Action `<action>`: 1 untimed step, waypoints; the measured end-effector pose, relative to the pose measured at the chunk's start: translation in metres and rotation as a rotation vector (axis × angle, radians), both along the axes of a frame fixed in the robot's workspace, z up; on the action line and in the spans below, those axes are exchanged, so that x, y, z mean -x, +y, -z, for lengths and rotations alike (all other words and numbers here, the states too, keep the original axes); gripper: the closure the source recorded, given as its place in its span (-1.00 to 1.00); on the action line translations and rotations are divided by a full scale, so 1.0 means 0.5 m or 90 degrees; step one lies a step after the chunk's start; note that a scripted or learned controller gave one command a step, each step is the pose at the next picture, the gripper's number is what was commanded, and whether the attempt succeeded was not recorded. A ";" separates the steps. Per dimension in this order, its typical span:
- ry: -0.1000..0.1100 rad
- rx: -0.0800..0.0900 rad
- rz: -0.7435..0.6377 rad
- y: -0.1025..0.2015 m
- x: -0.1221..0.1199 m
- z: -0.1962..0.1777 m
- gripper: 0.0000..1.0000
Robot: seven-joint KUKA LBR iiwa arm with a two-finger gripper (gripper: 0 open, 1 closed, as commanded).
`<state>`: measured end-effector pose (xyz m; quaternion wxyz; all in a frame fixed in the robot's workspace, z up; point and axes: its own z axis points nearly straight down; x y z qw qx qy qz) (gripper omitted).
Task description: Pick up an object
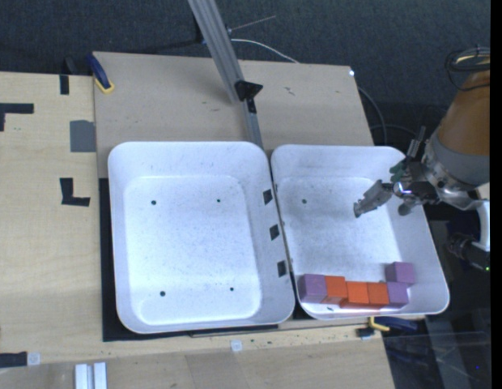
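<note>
Purple and orange blocks (358, 290) line right bin's (413, 217) near wall; tool (382, 198) state unclear.

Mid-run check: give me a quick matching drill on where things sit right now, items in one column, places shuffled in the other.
Items:
1. tool
2. purple and orange blocks
3. left bin
4. clamp

Places:
A. on the slanted metal bar above the bins
B. along the near wall of the right bin
C. over the right bin's middle, by its right rim
D. beside the right bin, on the side away from the arm

Pairs: 1-C, 2-B, 3-D, 4-A
</note>
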<state>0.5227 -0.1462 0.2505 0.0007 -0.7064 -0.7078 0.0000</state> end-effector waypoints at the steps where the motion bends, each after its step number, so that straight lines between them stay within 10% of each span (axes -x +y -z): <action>1: 0.000 0.001 0.002 -0.062 -0.004 0.009 -1.00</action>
